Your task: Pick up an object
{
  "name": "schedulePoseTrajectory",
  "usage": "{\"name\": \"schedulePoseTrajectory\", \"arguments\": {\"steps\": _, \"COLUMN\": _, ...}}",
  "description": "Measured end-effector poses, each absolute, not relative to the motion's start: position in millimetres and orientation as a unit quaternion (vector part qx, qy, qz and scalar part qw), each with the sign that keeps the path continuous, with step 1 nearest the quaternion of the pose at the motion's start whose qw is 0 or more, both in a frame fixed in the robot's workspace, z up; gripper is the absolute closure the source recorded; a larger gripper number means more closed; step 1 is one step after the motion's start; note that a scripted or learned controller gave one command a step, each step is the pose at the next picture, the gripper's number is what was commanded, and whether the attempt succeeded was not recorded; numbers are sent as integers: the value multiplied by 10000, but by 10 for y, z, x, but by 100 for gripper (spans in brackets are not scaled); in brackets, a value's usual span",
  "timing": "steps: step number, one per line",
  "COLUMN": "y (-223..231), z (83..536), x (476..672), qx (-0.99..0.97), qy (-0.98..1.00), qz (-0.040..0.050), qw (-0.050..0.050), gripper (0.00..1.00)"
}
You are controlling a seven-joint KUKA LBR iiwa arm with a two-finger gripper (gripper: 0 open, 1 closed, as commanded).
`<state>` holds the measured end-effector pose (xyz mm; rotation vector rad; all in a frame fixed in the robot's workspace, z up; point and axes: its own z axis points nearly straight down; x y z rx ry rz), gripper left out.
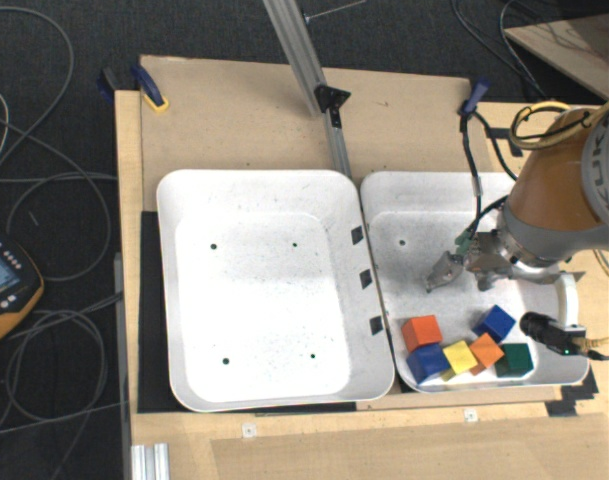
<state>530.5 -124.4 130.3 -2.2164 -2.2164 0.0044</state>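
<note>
camera view: the gripper point(464, 271) hangs in the right of the frame above the right bin point(414, 208), its fingers spread with nothing between them. the blocks sit bunched in the lower right of that bin: an orange block point(421, 331), a blue block point(430, 364) touching a yellow block point(460, 357), a smaller orange one point(487, 351), another blue block point(497, 322) and a green block point(516, 360). they look small, light and rigid, likely smooth-sided. the larger orange block stands a little apart; closing across its flat opposite faces seems the safest hold.
</note>
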Motion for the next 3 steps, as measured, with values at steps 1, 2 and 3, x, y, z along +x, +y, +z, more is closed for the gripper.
{"name": "schedulePoseTrajectory", "arguments": {"steps": 1, "y": -1248, "z": 1441, "x": 5327, "qx": -7070, "qy": -7072, "qz": -11, "qw": -1, "gripper": 100}}
{"name": "schedulePoseTrajectory", "arguments": {"steps": 2, "y": -1143, "z": 1960, "x": 5362, "qx": -7062, "qy": -7080, "qz": -23, "qw": -29, "gripper": 100}}
{"name": "schedulePoseTrajectory", "arguments": {"steps": 3, "y": -1142, "z": 2358, "x": 5379, "qx": -7065, "qy": -7077, "qz": -20, "qw": -27, "gripper": 100}}
